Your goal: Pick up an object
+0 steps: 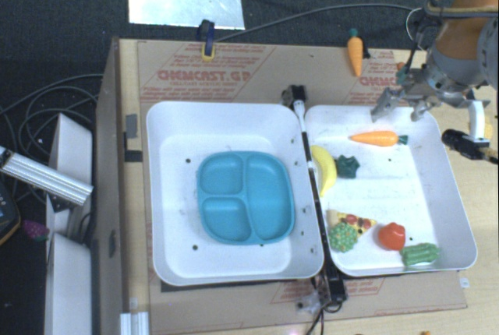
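Red "CHEMCAST GP" print on brown sheet [204,76] over counter, well left of the jaws [399,104]. Jaws spread, pinching nothing, above right bin's [460,216] far edge. Carrot [377,139] lies just below them, slightly left, apart.

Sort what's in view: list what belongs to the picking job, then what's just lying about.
Job:
tool
carrot in right bin
banana
tomato
pizza slice

Lying about:
blue tray in left bin
second carrot on the cardboard
clamp
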Tool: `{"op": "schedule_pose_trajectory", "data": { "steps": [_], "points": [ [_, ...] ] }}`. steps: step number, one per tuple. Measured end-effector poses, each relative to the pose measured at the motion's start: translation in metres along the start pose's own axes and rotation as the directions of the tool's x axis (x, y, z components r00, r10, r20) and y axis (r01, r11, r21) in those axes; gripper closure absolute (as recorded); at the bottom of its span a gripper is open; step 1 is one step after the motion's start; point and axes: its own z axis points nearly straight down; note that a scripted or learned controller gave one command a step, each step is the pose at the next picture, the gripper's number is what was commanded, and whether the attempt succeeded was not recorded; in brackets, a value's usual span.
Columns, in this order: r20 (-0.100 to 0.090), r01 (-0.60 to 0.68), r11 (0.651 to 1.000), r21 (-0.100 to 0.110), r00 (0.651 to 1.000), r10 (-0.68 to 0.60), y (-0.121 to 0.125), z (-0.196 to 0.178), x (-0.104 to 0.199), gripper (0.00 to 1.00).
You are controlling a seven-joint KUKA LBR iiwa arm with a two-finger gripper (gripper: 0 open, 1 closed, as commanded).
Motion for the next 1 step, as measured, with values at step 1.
{"op": "schedule_pose_trajectory", "data": {
  "steps": [1],
  "points": [
    [-0.001,-0.002,1.000,0.002,1.000,0.002,-0.0435,0.0439,0.0289,0.00]
  ]
}}
